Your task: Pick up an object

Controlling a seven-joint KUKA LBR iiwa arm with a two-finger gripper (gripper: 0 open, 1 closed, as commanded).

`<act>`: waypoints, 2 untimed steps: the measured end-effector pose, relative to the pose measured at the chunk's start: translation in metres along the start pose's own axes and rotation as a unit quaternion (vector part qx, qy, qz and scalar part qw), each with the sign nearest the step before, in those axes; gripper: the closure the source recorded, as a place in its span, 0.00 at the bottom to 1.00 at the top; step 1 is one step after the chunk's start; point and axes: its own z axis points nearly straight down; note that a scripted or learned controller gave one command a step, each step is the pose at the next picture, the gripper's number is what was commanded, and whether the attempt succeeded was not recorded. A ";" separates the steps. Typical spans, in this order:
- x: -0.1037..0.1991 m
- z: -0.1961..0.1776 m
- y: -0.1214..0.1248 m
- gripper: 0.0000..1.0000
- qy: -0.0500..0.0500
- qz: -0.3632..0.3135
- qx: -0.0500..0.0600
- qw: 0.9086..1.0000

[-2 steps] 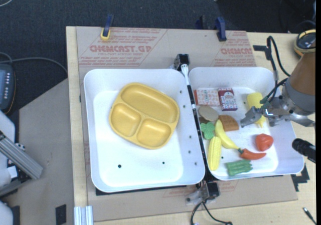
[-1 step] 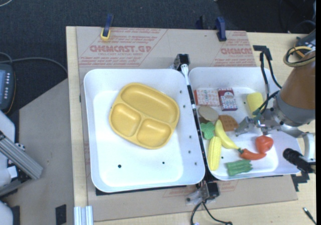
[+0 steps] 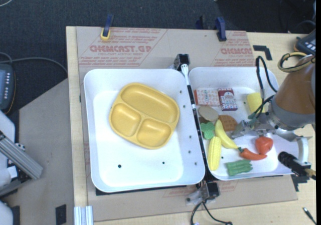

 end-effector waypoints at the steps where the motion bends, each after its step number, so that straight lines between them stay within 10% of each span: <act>1: -0.001 -0.012 0.001 1.00 -0.001 0.001 -0.003 1.000; 2: -0.002 -0.076 0.003 1.00 -0.003 0.000 -0.006 1.000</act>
